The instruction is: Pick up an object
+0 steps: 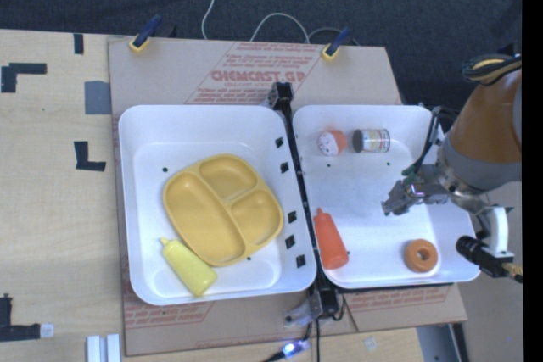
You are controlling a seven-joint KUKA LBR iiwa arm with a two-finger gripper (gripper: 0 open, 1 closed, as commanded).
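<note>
The jaws cannot be read from this view; the gripper [397, 203] is a small dark cluster low over the floor of the right bin [373, 263], and whether it is parted or closed, or has anything in it, I cannot tell; nothing is visibly between them. The nearest thing to it, as I judge, is the doughnut [420, 255], lying flat at about five o'clock from the gripper, near but apart from it, close to the bin's near rim; being round, it has no long axis and points no way. The orange bottle [330, 240] lies on its side at about eight o'clock from the gripper, against the wall between the bins; its long axis runs roughly from eleven to five, narrow end toward eleven. The small jar [371, 140] lies at about eleven o'clock, its long axis running three to nine, with a round orange-and-white piece [332, 142] just beside it at nine. The yellow tray [222, 208] and yellow bottle [188, 265] sit in the left bin [136, 182], well apart from the gripper.
</note>
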